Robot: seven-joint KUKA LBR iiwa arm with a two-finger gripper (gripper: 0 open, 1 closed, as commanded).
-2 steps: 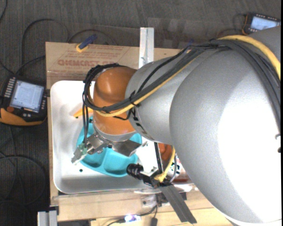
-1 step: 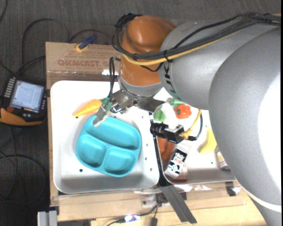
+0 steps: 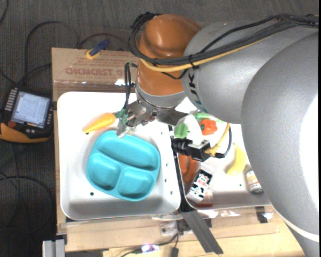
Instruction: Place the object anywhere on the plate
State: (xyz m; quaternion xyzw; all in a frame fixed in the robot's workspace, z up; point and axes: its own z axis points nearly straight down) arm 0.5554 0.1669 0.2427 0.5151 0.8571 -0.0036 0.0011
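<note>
just left of the claw [image 3: 123, 126], state unclear: orange carrot [image 3: 100, 122], beside the teal plate [image 3: 124, 164]

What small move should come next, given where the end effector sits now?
Probably a short shift left onto the carrot: the end effector sits at the blue plate's upper rim, beside the carrot's green end, and the carrot lies on the bin floor, off the plate.

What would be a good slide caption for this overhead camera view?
Grey-and-orange arm lowers its gripper beside a toy carrot, just above a blue divided plate in the left white bin.
</note>
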